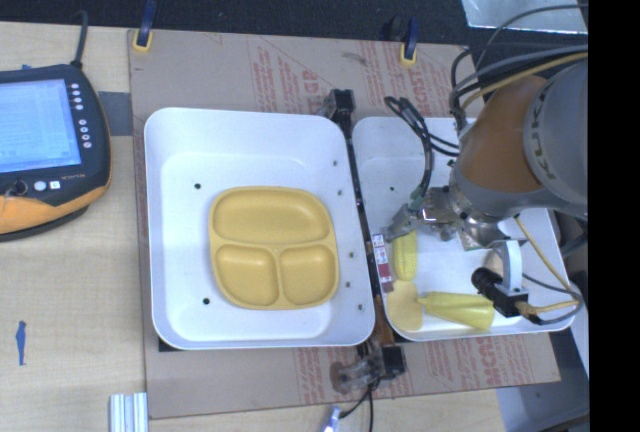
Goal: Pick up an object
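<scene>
Pickup not done: gripper (pixel 432 216) low in right bin (pixel 385 145), fingers' state can't tell, nothing visibly held; yellow corn cob (pixel 405 255) and yellow spoon-like piece (pixel 445 308) lie on bin floor.

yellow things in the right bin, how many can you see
3 that I can make out. A short yellow piece stands near the bin's left wall, a long yellow piece lies along the front, and a pale flat piece sits at its left end. The arm may hide more.
</scene>
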`<control>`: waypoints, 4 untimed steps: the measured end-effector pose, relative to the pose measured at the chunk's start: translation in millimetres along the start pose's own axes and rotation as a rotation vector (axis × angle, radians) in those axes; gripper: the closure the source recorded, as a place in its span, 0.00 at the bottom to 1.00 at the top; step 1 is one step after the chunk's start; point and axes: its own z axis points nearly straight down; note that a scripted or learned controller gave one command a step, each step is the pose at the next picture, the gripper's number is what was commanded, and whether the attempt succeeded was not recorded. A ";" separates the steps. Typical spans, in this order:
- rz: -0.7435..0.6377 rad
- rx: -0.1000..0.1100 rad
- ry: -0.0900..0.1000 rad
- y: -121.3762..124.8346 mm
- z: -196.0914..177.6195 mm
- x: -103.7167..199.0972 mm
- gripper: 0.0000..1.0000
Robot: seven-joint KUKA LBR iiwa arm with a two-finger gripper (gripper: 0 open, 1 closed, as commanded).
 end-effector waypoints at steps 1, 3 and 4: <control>0.000 0.001 0.001 -6.9 0.0 -0.8 0.00; -0.004 0.002 -0.001 -24.2 -9.9 -1.6 1.00; -0.001 -0.005 0.002 -30.3 -100.9 63.4 1.00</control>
